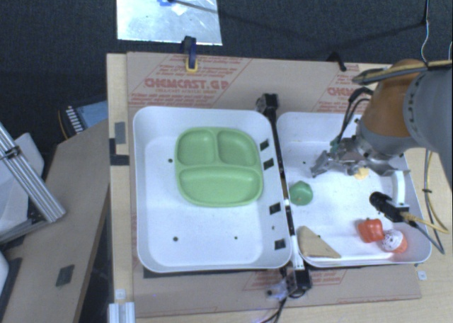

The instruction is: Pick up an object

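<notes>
1. Nearest the camera, a tan wedge (318, 245) lay in the near-left corner of the right bin (340, 208).
2. An orange toy (369, 229) and a white toy (393, 241) sat side by side in that bin's near-right corner.
3. A green lump (301, 193) rested by the bin's left wall, apart from the wedge.
4. The gripper (327, 163) hung over the right bin, just far and right of the lump, with a gap between them; whether it was open or closed could not be told.
5. A small yellow piece (362, 171) lay just right of the gripper.
6. The left bin (156, 229) held 1 green plate (218, 166) with 3 compartments.
</notes>
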Controlling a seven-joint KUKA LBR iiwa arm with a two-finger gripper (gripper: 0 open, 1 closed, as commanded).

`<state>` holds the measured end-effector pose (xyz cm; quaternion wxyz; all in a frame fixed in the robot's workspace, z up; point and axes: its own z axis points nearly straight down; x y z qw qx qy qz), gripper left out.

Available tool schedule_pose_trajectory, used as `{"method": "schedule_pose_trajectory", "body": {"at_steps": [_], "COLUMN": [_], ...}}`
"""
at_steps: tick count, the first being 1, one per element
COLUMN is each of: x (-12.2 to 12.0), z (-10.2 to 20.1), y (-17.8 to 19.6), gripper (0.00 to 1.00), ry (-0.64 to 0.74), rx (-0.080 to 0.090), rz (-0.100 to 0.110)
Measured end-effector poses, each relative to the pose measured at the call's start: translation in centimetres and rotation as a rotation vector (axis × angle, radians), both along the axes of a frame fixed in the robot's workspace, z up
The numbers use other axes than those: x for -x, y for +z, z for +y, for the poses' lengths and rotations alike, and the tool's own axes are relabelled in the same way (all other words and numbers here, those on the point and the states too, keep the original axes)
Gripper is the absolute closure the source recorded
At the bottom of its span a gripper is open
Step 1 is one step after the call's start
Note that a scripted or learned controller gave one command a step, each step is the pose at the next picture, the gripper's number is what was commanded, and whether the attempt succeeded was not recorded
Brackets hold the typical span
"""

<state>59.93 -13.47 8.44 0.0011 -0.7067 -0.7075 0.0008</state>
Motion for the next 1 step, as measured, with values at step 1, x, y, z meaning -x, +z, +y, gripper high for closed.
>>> {"method": "schedule_pose_trajectory", "body": {"at_steps": [1], "x": [-0.19], "z": [-0.06], "y": [1.42], "gripper": [1.00], "ry": [0.000], "rx": [0.002], "rz": [-0.006]}}
